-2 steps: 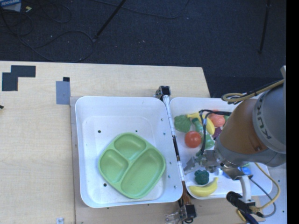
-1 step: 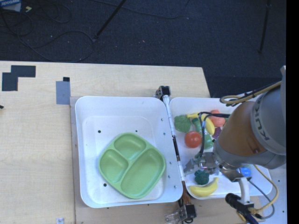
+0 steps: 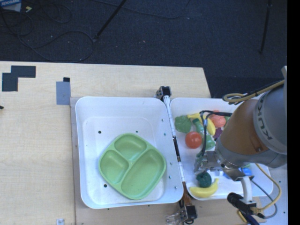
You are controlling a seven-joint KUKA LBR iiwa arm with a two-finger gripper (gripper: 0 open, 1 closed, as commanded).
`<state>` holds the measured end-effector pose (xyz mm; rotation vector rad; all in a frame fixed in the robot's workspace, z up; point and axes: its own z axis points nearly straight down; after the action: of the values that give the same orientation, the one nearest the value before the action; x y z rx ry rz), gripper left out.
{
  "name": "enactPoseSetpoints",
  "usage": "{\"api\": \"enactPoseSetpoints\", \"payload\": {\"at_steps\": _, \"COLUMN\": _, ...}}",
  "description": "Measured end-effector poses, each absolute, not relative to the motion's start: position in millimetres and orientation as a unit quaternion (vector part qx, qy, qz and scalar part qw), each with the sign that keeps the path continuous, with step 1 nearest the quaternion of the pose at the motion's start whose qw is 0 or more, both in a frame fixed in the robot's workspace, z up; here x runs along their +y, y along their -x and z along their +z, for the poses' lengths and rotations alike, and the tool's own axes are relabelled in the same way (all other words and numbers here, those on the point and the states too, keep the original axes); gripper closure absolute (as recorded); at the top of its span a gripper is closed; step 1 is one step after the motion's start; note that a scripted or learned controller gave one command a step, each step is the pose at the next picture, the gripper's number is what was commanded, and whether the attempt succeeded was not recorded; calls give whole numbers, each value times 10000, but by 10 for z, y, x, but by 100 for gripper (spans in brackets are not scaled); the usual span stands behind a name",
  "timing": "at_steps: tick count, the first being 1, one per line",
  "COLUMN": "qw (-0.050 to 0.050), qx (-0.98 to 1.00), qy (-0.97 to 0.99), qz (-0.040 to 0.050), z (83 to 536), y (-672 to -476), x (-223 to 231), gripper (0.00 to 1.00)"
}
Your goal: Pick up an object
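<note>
So the gripper (image 3: 205,165) hangs low in the right bin (image 3: 267,184), presumably lining up a grab; can't tell its state. The dark green toy (image 3: 203,178) sits right under it, the banana (image 3: 204,190) just nearer. Beyond the gripper: the red tomato (image 3: 193,139), then leafy greens (image 3: 183,123).

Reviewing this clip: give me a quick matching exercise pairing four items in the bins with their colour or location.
Things:
1. divided plate
2. banana
3. round tomato-like ball
4. gripper

Descriptions:
A. red, right bin, near the divider
B. light green, left bin
C. low over the right bin, above a dark green object
D. yellow, near the front edge of the right bin

Pairs: 1-B, 2-D, 3-A, 4-C
</note>
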<state>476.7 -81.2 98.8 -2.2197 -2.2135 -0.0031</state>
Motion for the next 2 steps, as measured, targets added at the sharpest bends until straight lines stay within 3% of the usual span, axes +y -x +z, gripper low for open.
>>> {"api": "enactPoseSetpoints", "payload": {"at_steps": 1, "qw": 36, "qx": -7057, "qy": 7085, "qz": -9, "z": 986, "y": -4765, "x": -813, "gripper": 0}}
{"api": "enactPoseSetpoints", "payload": {"at_steps": 2, "qw": 55, "qx": -7057, "qy": 7085, "qz": 1, "z": 1072, "y": -4760, "x": -819, "gripper": 100}}
